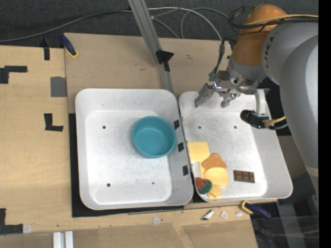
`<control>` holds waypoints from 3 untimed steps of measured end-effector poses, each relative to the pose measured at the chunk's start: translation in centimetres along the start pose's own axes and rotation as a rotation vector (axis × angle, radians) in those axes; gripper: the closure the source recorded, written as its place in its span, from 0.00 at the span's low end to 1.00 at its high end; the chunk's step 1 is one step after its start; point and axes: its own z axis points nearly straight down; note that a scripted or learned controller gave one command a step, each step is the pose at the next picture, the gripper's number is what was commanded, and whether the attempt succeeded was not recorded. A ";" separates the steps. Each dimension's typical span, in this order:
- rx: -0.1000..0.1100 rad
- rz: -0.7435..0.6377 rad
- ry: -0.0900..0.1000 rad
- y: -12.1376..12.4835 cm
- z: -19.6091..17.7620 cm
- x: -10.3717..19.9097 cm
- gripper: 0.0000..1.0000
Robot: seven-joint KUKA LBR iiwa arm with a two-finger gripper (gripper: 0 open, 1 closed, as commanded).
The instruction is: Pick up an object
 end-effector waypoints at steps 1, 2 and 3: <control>0.000 0.000 0.000 -0.2 4.7 0.8 0.00; -0.004 -0.002 0.001 -0.1 3.4 0.8 1.00; -0.009 0.000 0.001 0.4 -1.4 0.1 1.00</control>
